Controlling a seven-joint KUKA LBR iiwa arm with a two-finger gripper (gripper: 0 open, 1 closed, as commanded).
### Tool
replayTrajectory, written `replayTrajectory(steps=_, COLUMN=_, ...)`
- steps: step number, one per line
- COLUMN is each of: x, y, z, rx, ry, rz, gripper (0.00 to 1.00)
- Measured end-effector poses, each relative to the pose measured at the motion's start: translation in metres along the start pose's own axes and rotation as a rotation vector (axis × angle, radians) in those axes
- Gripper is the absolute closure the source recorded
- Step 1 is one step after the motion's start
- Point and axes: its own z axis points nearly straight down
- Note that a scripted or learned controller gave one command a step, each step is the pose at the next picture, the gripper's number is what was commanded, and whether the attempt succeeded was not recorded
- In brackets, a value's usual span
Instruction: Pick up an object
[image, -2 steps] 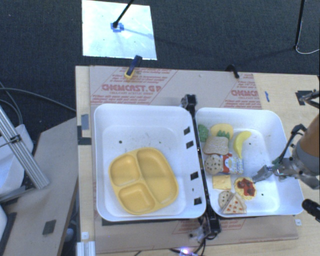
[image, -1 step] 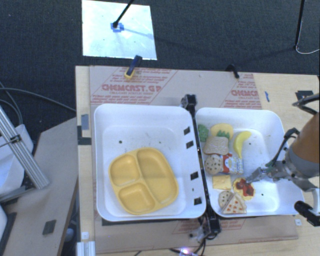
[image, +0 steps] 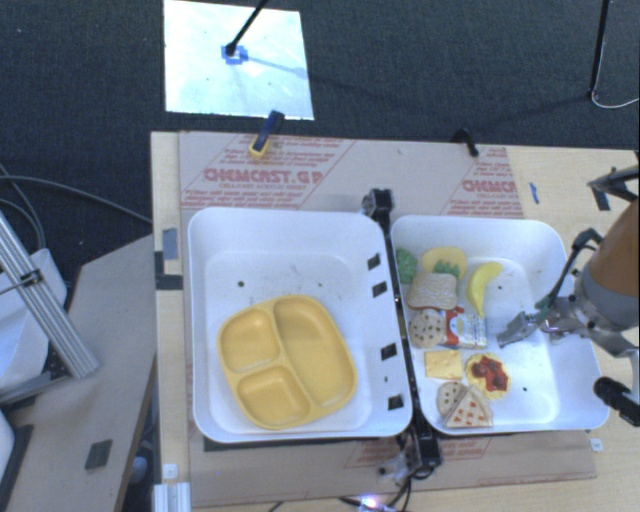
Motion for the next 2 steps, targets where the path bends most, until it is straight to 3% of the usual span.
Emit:
replayTrajectory(steps=1, x=0.000, y=0.020, z=0.004, rx=0.001, ry=0.001, rz=0.000, gripper=0.00)
replayTrajectory(steps=2, x=0.000, y=-0.029, z=-0.017, rx=0.006, ry=0.002, rz=0.006, gripper=0.00)
